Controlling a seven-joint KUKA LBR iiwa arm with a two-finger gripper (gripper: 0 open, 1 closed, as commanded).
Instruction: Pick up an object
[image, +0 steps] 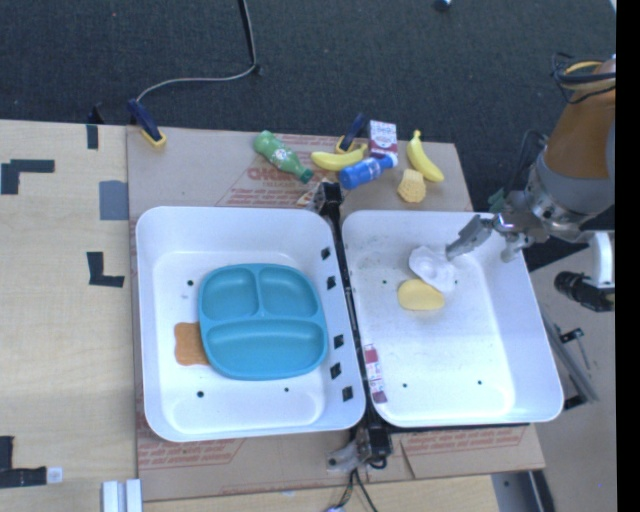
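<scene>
Right bin (520, 370): you have a yellow lump (420, 296) near its middle, touching a crumpled white piece (432, 267) just behind it; the gripper (462, 243) hangs beside that white piece, and you cannot tell how its fingers stand. Left bin (160, 300): a blue divided plate (264, 320) lies over an orange slab (187, 343)

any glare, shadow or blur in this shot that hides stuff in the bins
Camera view: even, soft lighting, no strong glare; the pale item nearly blends into the white right bin; the gripper looks slightly soft; the blue tray and yellow item read clearly, with faint shadows.
</scene>
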